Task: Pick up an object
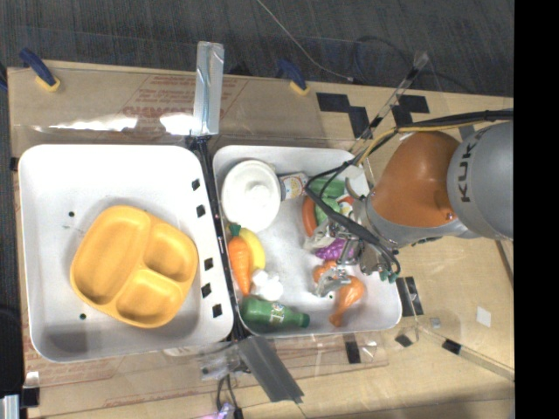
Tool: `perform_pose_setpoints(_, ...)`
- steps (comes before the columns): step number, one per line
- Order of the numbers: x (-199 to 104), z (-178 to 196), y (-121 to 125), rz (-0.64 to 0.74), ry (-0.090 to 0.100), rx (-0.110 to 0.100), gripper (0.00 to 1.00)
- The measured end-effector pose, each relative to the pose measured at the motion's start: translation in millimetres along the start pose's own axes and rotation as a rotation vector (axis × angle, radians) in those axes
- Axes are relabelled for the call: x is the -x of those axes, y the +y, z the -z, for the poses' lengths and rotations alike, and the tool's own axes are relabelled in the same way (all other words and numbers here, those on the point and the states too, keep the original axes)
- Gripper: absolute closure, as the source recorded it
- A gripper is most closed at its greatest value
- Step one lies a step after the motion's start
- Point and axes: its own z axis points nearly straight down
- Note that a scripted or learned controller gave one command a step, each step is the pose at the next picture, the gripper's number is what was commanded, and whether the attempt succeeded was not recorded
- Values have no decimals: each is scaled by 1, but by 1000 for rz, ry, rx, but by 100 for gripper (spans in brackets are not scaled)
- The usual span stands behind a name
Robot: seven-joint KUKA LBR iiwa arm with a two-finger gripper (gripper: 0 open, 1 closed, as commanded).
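Here, end effector (342, 264) low in right bin (293, 299), touching orange toy (348, 297).

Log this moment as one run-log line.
arm: over right bin | pincer: low among toys, near purple item | grasp: unclear | left bin: yellow tray

even overhead light, glare on the tape strip (131, 122), soft shadows, slightly soft focus throughout.

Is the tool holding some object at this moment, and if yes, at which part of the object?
It cannot be told. The tool is low among the toy foods in the right bin, and the wrist hides any hold.
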Motion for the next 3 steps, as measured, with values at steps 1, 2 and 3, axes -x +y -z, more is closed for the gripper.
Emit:
perform_pose_setpoints(1,0,0,0,-33,1,0,0)
perform_pose_setpoints(2,0,0,7,-75,3,0,0)
perform_pose_setpoints(3,-4,-1,23,-230,6,1,0)
